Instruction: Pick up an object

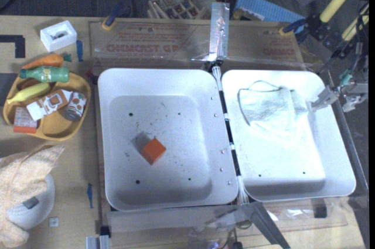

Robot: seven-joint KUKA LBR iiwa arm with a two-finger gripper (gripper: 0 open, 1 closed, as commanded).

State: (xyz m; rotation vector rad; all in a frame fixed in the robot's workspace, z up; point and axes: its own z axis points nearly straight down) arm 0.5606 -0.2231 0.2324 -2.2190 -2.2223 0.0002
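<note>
Camera view is showing the gripper (334, 97) reaching in at the right edge of the right bin (337, 186), near that bin's back right corner. Whether it is released or clenched cannot be told, since it is appearing as a tangle of grey metal parts against the rim. Nothing is showing as held in it. Its grey tip is pointing left toward a crumpled white cloth (270, 108), and the two are lying so close that contact cannot be judged.

The cloth is sitting in the back half of the right bin, spreading from near the left wall toward the right wall, with a thin dark loop curving along its top.

In the left bin (106, 125), an orange block (154, 150) is resting on the floor a little left of centre, well apart from every wall. A small dark grey patch (141, 140) is lying just beside it toward the back left; whether this is an object or a shadow cannot be told.

Beyond the bins, a clear plastic sheet (152, 45) is lying along the bench's back edge. At the bench's left edge a yellow bowl (61, 132) is holding a green bottle (50, 74), a banana (26, 92) and small packets. A white box (58, 35) is sitting behind it, and a pale cloth (26, 174) is bunching at the front left corner.
</note>
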